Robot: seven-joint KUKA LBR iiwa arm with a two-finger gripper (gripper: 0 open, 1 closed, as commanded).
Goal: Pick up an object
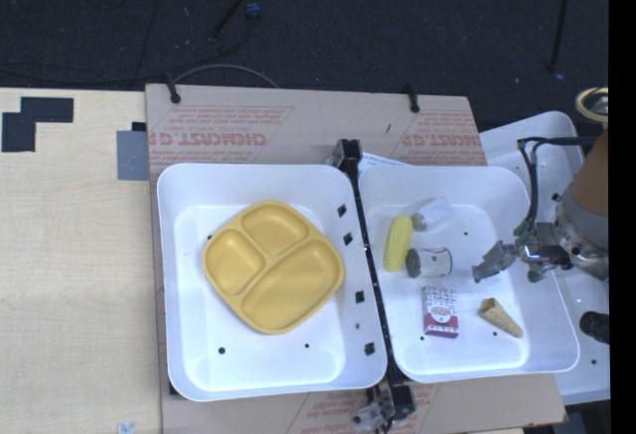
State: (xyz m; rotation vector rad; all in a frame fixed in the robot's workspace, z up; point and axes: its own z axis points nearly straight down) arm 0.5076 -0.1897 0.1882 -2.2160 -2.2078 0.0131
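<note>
1. I take the right bin as landmark; my gripper hangs over its right half, fingers spread and pinching nothing
2. Near the bin's centre lies a small can, with a corn cob just beside it
3. Below the can lies a red carton
4. An orange wedge lies below the gripper
5. A yellow tray sits in the left bin
</note>
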